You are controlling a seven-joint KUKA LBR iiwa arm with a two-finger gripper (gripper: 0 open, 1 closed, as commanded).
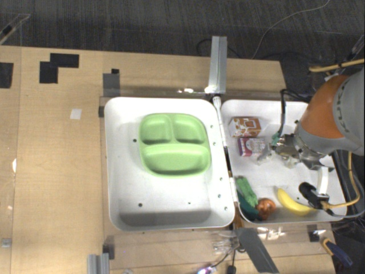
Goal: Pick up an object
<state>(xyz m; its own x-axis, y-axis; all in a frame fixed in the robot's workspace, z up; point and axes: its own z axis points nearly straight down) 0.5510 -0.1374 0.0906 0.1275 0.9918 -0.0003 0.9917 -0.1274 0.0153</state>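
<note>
My gripper (282, 148) hangs low over the middle of the right bin (268, 173), reaching in from the right. Just to its left lies a purple packet in clear wrap (250, 147), close to the gripper tip; I cannot tell whether they touch. Behind the packet lies a small brown and white box (246, 126). Along the bin's front edge sit a green object (247, 192), a red and orange fruit (265, 207) and a yellow banana (292, 202). The left bin (122, 170) holds a green divided plate (173, 143).
A metal post (217, 64) stands behind the gap between the two bins. Wooden bench surface (51, 164) stretches to the left. Bare white floor of the right bin lies between the packet and the front items.
</note>
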